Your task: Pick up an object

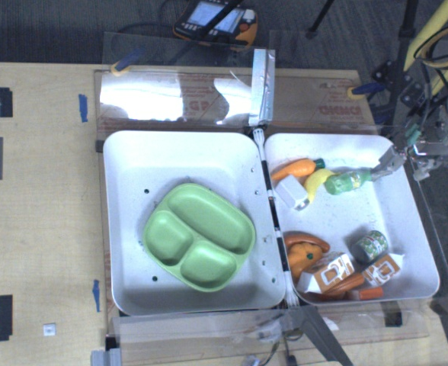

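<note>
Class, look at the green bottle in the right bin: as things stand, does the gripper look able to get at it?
Probably yes. The green bottle lies on top near the right bin's far side, nothing over it, and the gripper sits right beside its end. The yellow piece touching its other end might crowd a grasp.

Claw at view's right, reaching leftward, low

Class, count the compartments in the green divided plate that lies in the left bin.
3. The green plate has one long compartment along its upper right side, one at its left end, and one at its lower right.
</note>
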